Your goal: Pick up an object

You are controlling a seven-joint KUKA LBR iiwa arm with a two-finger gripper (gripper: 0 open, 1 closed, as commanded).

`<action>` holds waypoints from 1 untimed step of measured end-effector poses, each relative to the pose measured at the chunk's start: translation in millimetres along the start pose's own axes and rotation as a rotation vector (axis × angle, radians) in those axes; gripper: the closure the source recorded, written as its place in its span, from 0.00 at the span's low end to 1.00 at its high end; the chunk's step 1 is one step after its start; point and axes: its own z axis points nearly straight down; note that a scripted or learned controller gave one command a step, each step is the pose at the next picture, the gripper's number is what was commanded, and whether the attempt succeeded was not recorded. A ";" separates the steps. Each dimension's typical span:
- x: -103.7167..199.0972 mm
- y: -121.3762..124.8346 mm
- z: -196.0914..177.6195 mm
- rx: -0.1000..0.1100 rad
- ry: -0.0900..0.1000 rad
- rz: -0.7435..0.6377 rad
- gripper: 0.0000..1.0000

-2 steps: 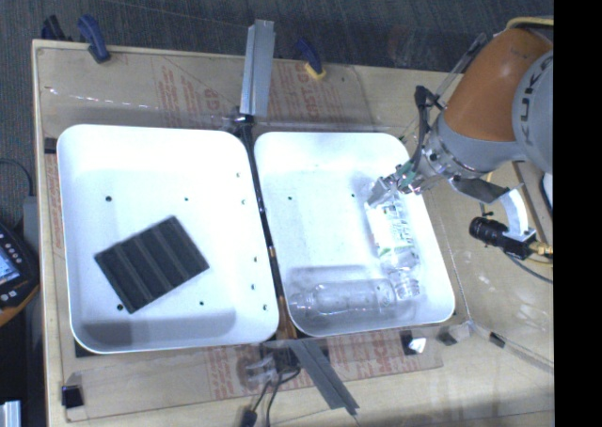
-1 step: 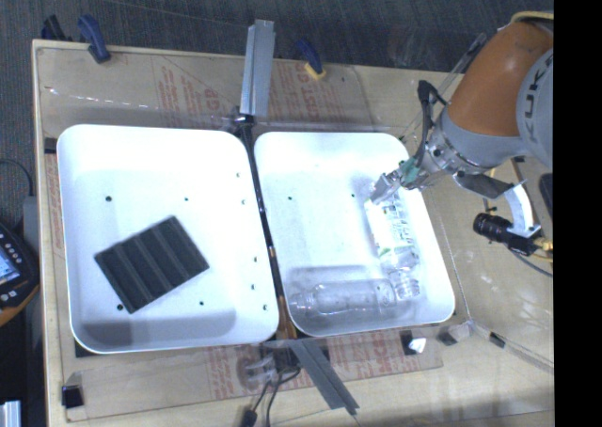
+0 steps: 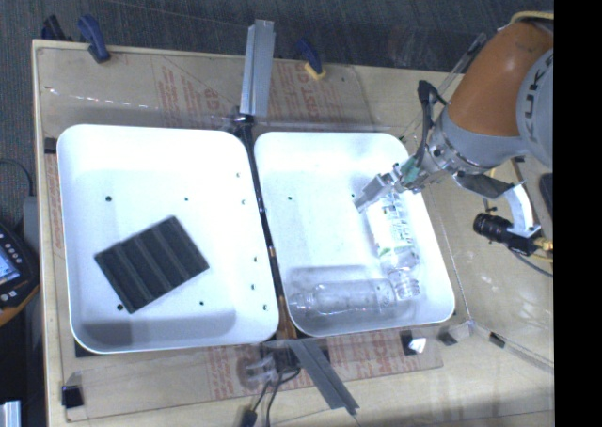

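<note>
Gripper [image 3: 378, 192] seen in right bin [image 3: 310, 157], center-right of frame; finger state cannot be told. Small labelled bottle [image 3: 393, 232] lies just below it, touching unclear. Clear bottle [image 3: 350, 293] along bin's lower edge.

I see a clear plastic bottle [image 3: 340, 297] lying on its side along the right bin's six o'clock wall, a second labelled clear bottle [image 3: 392, 233] lying toward four o'clock, and a black ribbed slab [image 3: 151, 262] flat in the left bin, toward seven o'clock.
</note>
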 end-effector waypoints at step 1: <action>-0.5 2.4 56.4 0.001 0.002 0.032 0.00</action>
